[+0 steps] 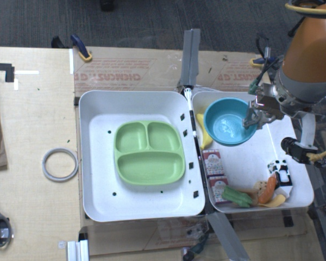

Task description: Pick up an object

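A tape ring (60, 164) lies on the bench well left of the left bin (92, 145). In that bin sits a green tray (149, 153). The right bin (293, 162) holds the rest. A banana (205, 136) lies just left of the blue bowl (228, 122), partly under it. A red carton (213, 163) lies below the bowl, and below that a green pepper (238, 197), then a carrot (268, 190). The gripper (253, 116) is at the bowl's right rim, its fingers pinching that rim.
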